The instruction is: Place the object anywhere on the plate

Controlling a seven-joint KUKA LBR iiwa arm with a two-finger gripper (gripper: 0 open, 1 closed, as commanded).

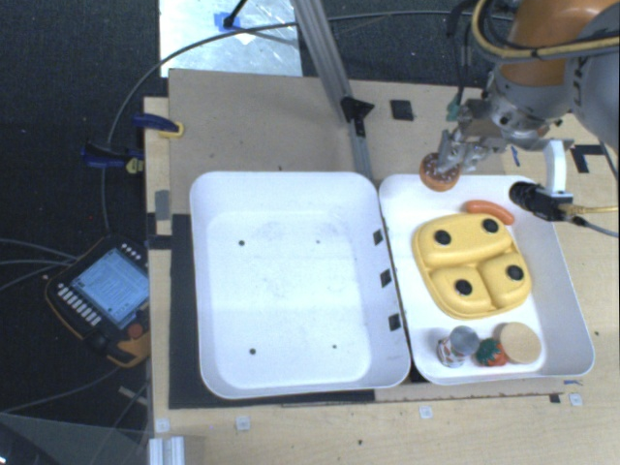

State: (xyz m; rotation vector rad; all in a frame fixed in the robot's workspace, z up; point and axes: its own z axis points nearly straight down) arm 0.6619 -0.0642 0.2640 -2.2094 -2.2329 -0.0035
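1. The gripper (448, 166) hangs at the 12 o'clock rim of the right bin (579, 342), its fingers clamped on a small round orange-brown object (438, 176).
2. The yellow plate (472, 263), with three compartments, lies mid-bin at 5 o'clock from the gripper.
3. An orange sausage-shaped piece (487, 208) rests just beside the plate's 12 o'clock edge.
4. At 6 o'clock of the plate sit a grey metallic item (457, 343), a red-and-green piece (491, 353) and a tan disc (520, 341).
5. The left bin (213, 260) lies at the plate's 9 o'clock.
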